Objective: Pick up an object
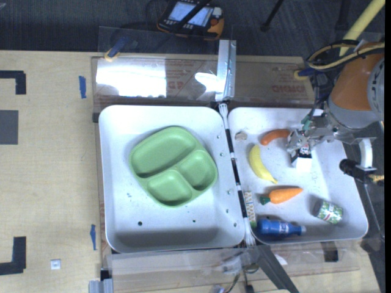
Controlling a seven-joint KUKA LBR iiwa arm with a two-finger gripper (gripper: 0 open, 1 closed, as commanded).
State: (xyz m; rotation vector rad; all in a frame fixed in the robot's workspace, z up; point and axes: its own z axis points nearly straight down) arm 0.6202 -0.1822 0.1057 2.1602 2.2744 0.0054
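Overhead slant, both bins framed

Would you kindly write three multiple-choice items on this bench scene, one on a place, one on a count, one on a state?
1. Where does the green divided plate lie?
A. left bin
B. right bin
C. bench

2. How many carrots are in the right bin?
A. one
B. two
C. four

3. How does the blue bottle rest?
A. upright
B. on its side
C. on the banana

Key: 1 A, the plate fills the left bin. 2 B, one carrot by the gripper, another below the banana. 3 B, it lies flat at the near wall.
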